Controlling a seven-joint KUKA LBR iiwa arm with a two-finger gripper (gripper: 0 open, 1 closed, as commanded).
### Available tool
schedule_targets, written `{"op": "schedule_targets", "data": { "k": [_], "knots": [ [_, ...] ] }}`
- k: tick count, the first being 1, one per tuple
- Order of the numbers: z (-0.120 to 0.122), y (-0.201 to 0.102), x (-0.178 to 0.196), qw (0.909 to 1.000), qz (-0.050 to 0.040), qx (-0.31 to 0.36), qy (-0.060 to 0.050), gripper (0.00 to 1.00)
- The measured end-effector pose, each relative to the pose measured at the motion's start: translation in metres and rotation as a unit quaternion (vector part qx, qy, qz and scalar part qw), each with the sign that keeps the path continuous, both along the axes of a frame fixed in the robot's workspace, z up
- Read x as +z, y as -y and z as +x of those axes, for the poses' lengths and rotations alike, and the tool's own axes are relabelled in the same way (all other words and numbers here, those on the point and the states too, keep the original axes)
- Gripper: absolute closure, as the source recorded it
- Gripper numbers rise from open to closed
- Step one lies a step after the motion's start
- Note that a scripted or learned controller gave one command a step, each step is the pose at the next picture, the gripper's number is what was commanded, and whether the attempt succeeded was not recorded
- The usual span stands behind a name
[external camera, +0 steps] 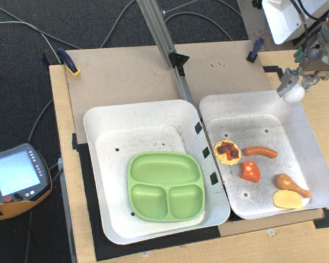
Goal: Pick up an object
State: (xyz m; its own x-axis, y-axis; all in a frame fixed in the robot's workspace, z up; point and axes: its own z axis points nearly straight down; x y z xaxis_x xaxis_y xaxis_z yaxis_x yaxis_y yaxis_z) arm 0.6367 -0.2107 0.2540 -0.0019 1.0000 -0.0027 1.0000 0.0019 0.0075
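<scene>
Camera view, items as we find them. Left bin (104,134): one green divided plate (165,185), three compartments, lying flat in the bin's lower centre. Right bin (304,143): five toy foods, all resting on the floor. We list a small pizza round (227,151) at the left side, close to the bin's left wall; a sausage (260,152) just to its right, lying nearly level; a red pepper piece (250,172) below and between those two; a chicken drumstick (292,185) toward the lower right; a yellow piece (289,200) touching the drumstick's lower side, near the bin's bottom edge. Gripper (295,89): at the right of the frame, over the upper right corner of the right bin, well apart from every food item. A white rounded thing (293,93) sits at its tip; we cannot tell whether the gripper is apart or closed.
</scene>
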Motion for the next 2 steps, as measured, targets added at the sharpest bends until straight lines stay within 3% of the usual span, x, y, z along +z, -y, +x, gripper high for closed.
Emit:
{"op": "schedule_targets", "data": {
  "k": [2],
  "knots": [
    [-0.022, -0.105, 0.012, 1.0000, 0.0028, 0.002, -0.005, 1.00]
  ]
}}
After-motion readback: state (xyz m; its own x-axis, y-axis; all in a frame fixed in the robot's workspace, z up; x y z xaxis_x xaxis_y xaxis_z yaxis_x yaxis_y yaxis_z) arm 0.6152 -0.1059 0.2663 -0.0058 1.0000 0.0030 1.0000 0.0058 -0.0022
